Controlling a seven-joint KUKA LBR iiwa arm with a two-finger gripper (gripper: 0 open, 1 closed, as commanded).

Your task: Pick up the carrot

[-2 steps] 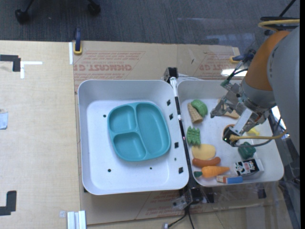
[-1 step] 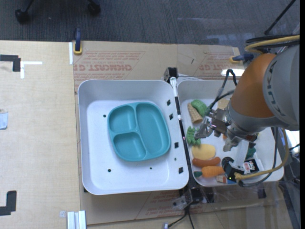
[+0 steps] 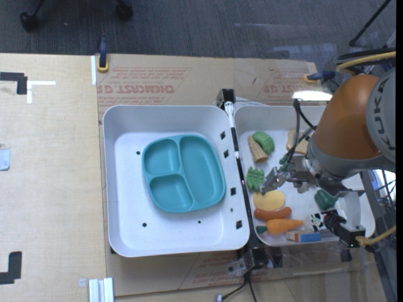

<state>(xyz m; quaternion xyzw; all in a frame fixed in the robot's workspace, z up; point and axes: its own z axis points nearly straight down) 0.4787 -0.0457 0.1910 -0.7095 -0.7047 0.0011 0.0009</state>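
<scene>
A teal tray (image 3: 184, 173) with three compartments lies in the left bin (image 3: 119, 187). In the right bin (image 3: 277, 113), at the frame's centre right, lie a cone (image 3: 256, 150), a green pepper (image 3: 265, 141), broccoli (image 3: 254, 178) and a yellow fruit (image 3: 270, 200).

Bright, even overhead light, soft shadows; right bin (image 3: 368, 216) perhaps slightly blurred.

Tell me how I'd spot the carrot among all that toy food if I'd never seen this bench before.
Find the right-hand white bin, the one the arm reaches over, and go to its near edge. The carrot lies flat there, just below a yellow piece and a reddish sausage shape. It is the long orange piece with a bit of green at its left end.
</scene>
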